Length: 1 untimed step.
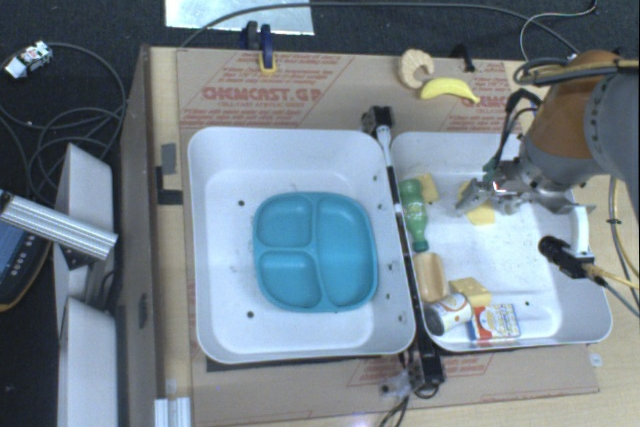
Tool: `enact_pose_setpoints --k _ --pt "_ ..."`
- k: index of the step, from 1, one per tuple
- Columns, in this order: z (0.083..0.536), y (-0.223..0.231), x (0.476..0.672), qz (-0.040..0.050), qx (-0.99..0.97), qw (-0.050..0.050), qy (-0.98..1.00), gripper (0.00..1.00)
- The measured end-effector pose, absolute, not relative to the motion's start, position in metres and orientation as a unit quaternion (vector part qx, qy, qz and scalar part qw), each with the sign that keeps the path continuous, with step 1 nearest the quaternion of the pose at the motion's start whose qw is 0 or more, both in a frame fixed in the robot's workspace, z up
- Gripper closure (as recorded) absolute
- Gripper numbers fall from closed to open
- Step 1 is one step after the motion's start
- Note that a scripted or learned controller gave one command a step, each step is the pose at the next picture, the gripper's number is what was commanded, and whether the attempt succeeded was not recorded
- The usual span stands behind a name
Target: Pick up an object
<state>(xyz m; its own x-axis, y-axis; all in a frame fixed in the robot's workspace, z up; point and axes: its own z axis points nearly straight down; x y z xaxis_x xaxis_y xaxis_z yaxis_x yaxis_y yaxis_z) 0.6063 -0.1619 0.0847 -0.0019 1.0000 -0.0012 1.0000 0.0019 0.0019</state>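
Hovering low in the right bin point(585, 315), fingers point(487, 199) seemingly touching a yellow block point(482, 215); spread indiscernible.

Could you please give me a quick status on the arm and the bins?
Gripper low in right bin, just above yellow block; nothing seen held. Green bottle by the divider. Blue tray in left bin.
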Motion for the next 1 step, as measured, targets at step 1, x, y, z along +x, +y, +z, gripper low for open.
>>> enact_pose_setpoints --k 1 --pt "0.1397 -0.2073 0.6508 0.0012 0.706 0.003 0.708 0.0"
